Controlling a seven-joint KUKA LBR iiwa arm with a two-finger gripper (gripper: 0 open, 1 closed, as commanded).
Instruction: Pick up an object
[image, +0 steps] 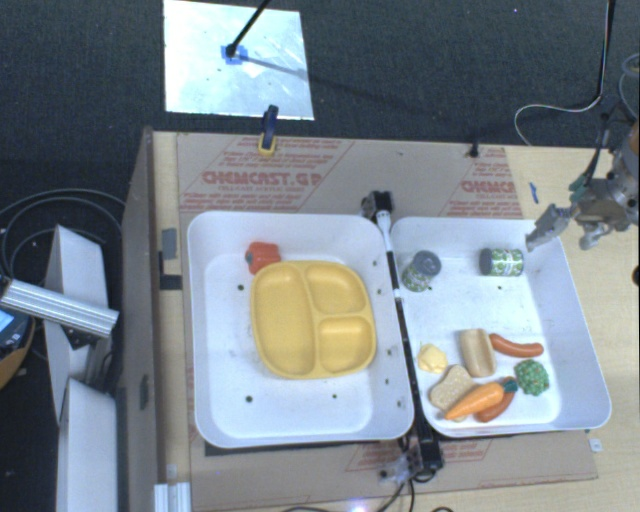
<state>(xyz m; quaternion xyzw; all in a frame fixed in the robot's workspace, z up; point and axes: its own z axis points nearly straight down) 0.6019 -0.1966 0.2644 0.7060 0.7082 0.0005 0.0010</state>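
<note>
Dark carpet surrounds a tabletop (560, 170) lined with brown cardboard, on which two shallow white bins sit side by side under an overhead camera. Red lettering on the cardboard (262, 180) reads "CHEMCAST GP"; the same mark repeats, cropped, near the far right corner.

At the right edge of the frame, the pincer (570, 228) hangs above the far right corner of the right bin (585, 330), its two fingers spread apart with nothing between them. No object has been lifted, so the task appears to be at its start, with the approach, the grasp and the lift all left to do.

Candidates lie in the right bin: a small green can (501, 262) on its side, nearest the pincer; a grey round piece (422, 268) by the divider; and, toward the near side, a toy sausage (516, 347), a bread roll (476, 352), a carrot (478, 399), a broccoli floret (532, 378), a slice of bread (452, 385) and a pale yellow piece (432, 358). Printing on the can is too small to read.

The left bin (225, 400) holds a yellow divided plate (312, 318) with a red item (262, 256) just beyond its far left corner.
</note>
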